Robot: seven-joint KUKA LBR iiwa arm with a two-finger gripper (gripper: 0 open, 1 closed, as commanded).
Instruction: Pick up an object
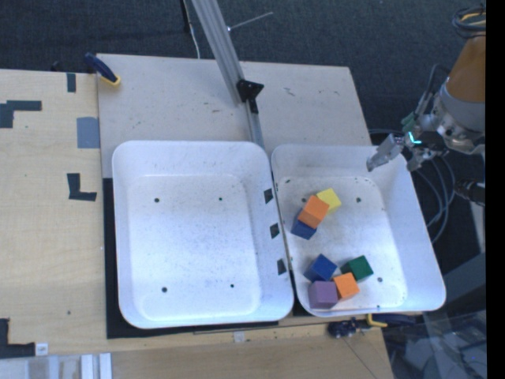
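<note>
The right bin [417, 235] holds several small blocks. A yellow block [330, 199], an orange block [315, 210] and a dark blue block [303, 229] cluster near its middle. Closer to the front edge lie a blue block [321, 268], a green block [360, 268], a smaller orange block [346, 285] and a purple block [322, 294]. My gripper [398, 158] hovers over the bin's back right rim, well away from the blocks. It is open, and nothing sits between its fingers.
The left bin [189, 145] sits beside the right one, their rims touching. A slanted metal bar [217, 38] runs down to the bins' shared back corner. A blue and yellow tool [102, 68] lies at the back left. Cables [442, 188] hang right of the bench.
</note>
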